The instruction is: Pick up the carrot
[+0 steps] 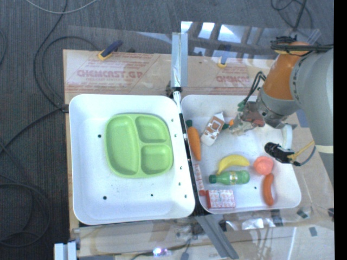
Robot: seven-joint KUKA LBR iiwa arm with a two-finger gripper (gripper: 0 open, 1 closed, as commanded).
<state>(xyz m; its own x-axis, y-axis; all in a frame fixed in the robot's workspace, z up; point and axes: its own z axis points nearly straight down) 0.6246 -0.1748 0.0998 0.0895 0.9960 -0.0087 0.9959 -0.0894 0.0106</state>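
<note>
In the camera view, we see the carrot (193,142) lying along the right bin's (295,196) 9 o'clock wall, well apart from the gripper (245,121) near 1 o'clock; whether it is clenched or released we cannot tell. We judge the wall could block a finger, or the nearby carton (212,129) get nudged or grabbed instead.
</note>
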